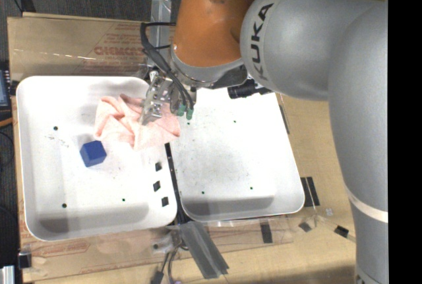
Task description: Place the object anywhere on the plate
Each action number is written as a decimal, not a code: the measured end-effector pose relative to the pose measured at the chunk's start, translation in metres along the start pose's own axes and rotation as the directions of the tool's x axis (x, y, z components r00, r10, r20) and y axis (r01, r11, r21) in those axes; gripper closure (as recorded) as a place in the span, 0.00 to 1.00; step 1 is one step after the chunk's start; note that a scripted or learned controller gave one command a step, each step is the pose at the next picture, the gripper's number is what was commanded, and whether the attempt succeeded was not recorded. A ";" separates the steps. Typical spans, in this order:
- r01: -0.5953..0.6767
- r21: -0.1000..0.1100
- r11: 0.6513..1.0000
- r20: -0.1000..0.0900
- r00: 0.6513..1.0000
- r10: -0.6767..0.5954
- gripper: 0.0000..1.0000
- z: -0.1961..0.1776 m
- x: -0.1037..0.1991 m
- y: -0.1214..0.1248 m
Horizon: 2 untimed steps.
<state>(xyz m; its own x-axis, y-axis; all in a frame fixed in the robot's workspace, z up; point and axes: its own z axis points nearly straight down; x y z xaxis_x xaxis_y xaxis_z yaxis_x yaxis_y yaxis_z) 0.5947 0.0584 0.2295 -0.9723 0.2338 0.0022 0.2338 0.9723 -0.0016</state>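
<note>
Cloth (135, 123), pink and crumpled, lies in the left bin (39, 210) directly beneath and to the left of the end effector (158, 108), bunched against that bin's upper right corner and spilling toward the divide between the two bins. Metal fingers of the end effector point down onto the cloth's right part and appear to touch it, but whether they are spread or pressed together cannot be told, nor whether any fabric sits between them. Green-tipped parts show just right of the end effector, over the bin edge. Below and well to the left of the end effector sits a small blue cube (93, 153) on the white floor of the left bin, apart from the cloth's lower edge. The right bin (264, 170) lies to the right of and below the end effector. Above the end effector rises the arm's orange band (208, 26), joined to the grey arm (316, 39) bearing the KUKA lettering. Both bins rest on the brown desk (72, 45).
</note>
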 end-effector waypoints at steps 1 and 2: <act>0.241 0.000 0.971 0.000 0.971 -0.241 1.00 0.006 0.026 0.050; 0.243 0.000 0.970 0.003 0.970 -0.243 1.00 -0.002 0.048 0.093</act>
<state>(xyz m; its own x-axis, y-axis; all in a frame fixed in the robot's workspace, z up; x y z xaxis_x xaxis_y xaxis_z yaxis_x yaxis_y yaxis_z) 0.5699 0.1599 0.2313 -1.0000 -0.0099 -0.0004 -0.0099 1.0000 -0.0010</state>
